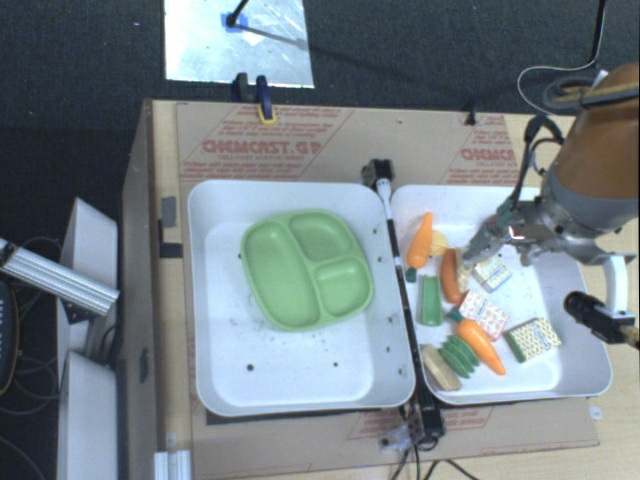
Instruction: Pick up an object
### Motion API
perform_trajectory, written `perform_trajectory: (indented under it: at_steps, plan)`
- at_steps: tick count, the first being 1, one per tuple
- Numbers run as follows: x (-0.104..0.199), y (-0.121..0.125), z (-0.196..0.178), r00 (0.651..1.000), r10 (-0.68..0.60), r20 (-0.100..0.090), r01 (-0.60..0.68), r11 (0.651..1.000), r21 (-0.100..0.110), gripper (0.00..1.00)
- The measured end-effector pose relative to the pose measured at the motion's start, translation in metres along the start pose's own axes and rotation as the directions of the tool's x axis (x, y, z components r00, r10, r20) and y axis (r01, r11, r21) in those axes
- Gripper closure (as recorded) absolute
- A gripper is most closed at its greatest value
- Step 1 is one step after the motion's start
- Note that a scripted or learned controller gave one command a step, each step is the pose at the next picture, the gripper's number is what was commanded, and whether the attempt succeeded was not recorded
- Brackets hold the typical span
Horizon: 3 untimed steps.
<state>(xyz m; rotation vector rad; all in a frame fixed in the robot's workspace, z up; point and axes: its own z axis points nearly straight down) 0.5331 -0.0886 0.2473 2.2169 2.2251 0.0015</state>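
A clutter of toy food lies in the right bin (585, 373), just beside and below the claw (484, 250). Nearest, touching or almost touching its tip on the left, is a reddish sausage (451, 274); a small patterned card (492, 274) sits just under it. Farther left of the claw lie an orange carrot (421, 240) and a green stick (430, 300). Below it are a red-dotted card (484, 315), a second carrot (480, 345), a striped green piece (461, 356) and a green-checked box (532, 338). I cannot tell how far the claw is open or whether it grips anything. Well to its left, the other bin (215, 368) holds a green divided plate (305, 268). Both bins rest on the tabletop (330, 133).
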Motion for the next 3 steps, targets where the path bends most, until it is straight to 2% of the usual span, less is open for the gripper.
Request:
perform_trajectory:
  at_steps: [1, 2, 3]
  plan:
    - [-0.007, 0.059, 0.152, 1.000, 0.002, 0.002, -0.002, 1.000, -0.005, 0.00]
    - [-0.007, 0.059, 0.142, 1.000, 0.001, 0.001, -0.001, 1.000, -0.005, 1.00]
    - [0.048, 0.034, -0.012, 1.000, 0.000, 0.000, 0.000, 1.000, -0.003, 1.00]
